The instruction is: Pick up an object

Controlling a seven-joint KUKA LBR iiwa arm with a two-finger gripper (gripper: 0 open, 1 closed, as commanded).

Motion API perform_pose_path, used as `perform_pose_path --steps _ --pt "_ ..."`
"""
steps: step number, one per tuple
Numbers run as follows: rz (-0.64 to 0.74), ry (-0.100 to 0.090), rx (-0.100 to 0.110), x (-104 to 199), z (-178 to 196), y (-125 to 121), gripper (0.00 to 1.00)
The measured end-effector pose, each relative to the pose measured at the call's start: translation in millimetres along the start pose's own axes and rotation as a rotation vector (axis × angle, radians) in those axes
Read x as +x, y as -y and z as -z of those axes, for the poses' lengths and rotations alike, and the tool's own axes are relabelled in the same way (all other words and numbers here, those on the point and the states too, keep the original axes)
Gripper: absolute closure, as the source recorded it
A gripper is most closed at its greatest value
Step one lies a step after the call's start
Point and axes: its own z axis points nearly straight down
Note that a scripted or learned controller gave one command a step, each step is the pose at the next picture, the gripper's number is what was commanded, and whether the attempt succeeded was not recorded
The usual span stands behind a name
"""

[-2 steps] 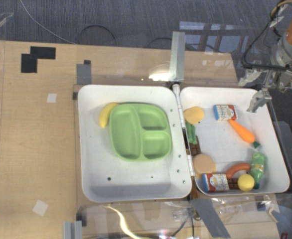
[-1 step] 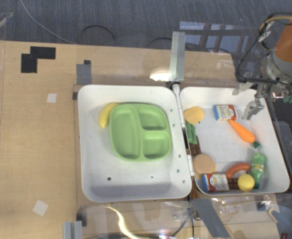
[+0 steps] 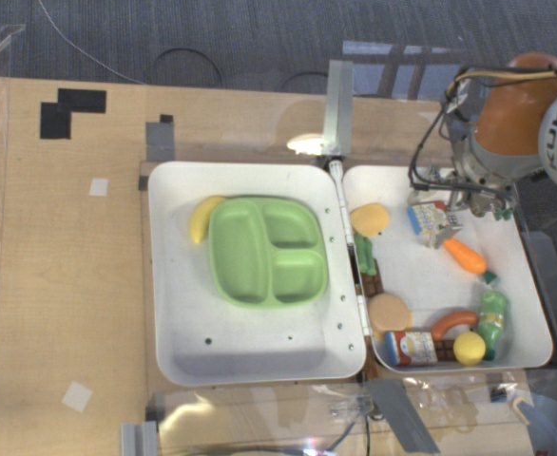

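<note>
Claw (image 3: 440, 228) hovers low in the right bin (image 3: 535, 345), grip state impossible to tell, grey arm (image 3: 521, 131) reaching in from two o'clock. Orange carrot (image 3: 466, 256), green-tipped, lies just beside it at four o'clock, with a blue-and-white packet (image 3: 421, 218) under it.

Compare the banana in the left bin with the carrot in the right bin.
The banana is yellow and curved; the carrot is orange, straight and tapered. The banana lies against the green tray, partly hidden by its edge; the carrot lies on bare bin floor, just below the gripper. Both are small toy foods.
</note>
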Motion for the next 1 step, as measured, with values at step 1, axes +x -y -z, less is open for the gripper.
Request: perform_pose_path --steps 1 --pt "-0.019 0.004 0.001 61.6 -0.5 5.3 0.00"
